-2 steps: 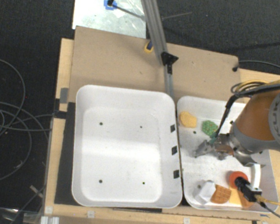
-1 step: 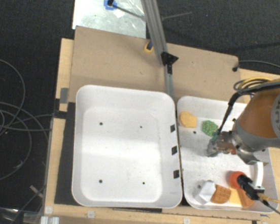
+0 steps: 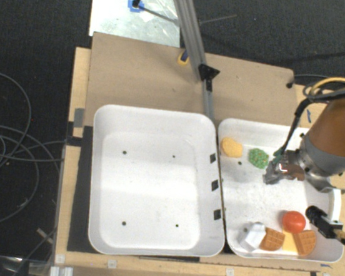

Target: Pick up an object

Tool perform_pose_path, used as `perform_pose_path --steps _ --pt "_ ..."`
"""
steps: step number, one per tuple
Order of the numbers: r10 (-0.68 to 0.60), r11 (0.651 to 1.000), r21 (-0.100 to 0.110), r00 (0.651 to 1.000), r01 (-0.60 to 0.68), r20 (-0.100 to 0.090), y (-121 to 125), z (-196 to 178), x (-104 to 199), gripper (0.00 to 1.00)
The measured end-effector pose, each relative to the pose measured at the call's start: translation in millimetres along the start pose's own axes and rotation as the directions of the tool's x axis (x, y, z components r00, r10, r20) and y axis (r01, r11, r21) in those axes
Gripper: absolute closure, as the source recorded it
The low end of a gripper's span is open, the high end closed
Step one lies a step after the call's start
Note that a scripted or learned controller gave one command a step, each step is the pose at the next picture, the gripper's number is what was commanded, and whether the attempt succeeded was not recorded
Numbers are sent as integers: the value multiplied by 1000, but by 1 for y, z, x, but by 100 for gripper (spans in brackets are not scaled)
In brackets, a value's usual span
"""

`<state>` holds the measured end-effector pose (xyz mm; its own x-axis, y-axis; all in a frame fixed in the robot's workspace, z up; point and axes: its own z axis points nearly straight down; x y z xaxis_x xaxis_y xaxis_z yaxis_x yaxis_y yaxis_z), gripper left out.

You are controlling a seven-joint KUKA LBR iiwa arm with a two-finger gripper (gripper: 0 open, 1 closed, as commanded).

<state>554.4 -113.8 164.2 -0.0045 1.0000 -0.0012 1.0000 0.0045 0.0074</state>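
Note:
The right bin holds a yellow lump and a green bumpy piece near its far edge. At its near right corner lie a red tomato-like ball, two orange waffle-like pieces and a white-grey item. My gripper hangs low over the right bin, just right of the green piece. The orange-banded wrist rises above it to the right. Nothing shows between its tips.
The left bin sits beside the right one, joined by black clips. A grey pole slants across the bench from the top. Cables and a tablet lie on the floor at left.

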Motion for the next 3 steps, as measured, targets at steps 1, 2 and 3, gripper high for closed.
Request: perform_pose_path --steps 1,2,3 --pt "-1 1000 0 1000 1 0 4 -48 8 100" --pt "-1 1000 0 1000 1 0 1 -93 11 100" --pt "-6 1000 5 1000 6 -3 9 -95 64 100"
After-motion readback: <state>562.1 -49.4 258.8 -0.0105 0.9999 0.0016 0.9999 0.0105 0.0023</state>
